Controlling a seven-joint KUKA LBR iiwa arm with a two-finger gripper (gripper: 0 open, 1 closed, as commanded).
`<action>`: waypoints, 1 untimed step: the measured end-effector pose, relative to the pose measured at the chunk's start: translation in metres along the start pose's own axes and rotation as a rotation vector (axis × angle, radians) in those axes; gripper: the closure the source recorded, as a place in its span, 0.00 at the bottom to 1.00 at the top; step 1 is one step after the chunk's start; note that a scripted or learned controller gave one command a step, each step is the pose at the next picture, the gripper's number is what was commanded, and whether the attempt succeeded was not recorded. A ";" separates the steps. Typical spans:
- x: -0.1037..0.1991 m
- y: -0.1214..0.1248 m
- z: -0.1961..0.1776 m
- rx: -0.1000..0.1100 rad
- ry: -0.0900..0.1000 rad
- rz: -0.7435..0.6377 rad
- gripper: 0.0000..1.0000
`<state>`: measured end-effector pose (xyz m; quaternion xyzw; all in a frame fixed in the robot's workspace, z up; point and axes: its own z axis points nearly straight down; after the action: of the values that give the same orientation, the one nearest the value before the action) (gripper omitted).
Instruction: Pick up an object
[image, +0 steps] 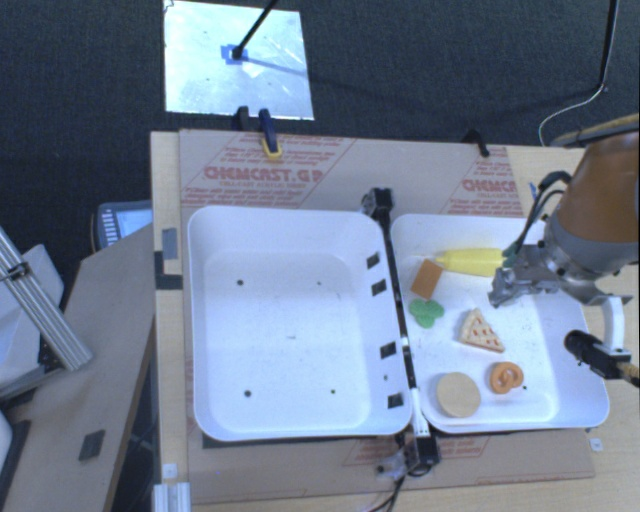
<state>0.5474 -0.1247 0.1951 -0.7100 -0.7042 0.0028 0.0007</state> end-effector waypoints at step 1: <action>0.087 -0.025 -0.086 -0.014 0.006 -0.021 1.00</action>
<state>0.5236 -0.0368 0.2813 -0.7027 -0.7115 -0.0046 -0.0023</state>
